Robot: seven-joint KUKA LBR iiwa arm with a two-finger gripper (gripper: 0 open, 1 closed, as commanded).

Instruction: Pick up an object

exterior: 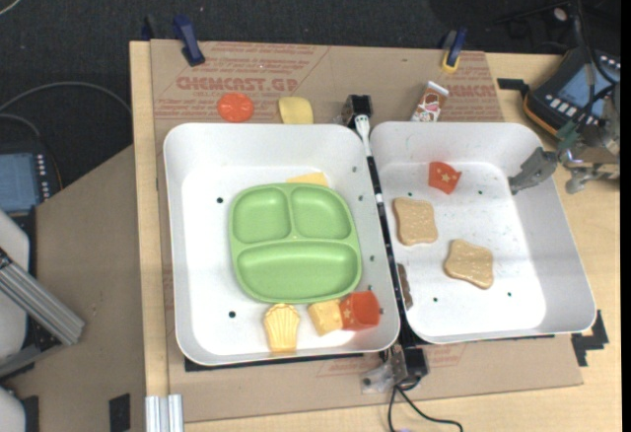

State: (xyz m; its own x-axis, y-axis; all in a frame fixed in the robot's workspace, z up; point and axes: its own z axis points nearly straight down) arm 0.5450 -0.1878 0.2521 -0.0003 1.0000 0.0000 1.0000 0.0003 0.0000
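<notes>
The right bin [552, 252] holds a small red piece [444, 177] near its back and two toast slices, one [415, 221] by the left wall and one [469, 263] near the middle. My gripper [530, 172] hovers low over the bin's back right rim, to the right of the red piece and apart from it. Nothing shows in its grasp. The left bin [192, 223] holds a green divided plate [294, 241], with a yellow waffle-like piece [282, 327], an orange-yellow block [325, 317] and a red piece [361, 309] along its front.
A yellow slice [309, 180] peeks out behind the plate. On the board behind the bins lie an orange-red disc [236, 108], a yellow lump [295, 110], a black marker [357, 109] and a small carton [430, 103]. Blue clamps [187, 40] hold the board's back edge.
</notes>
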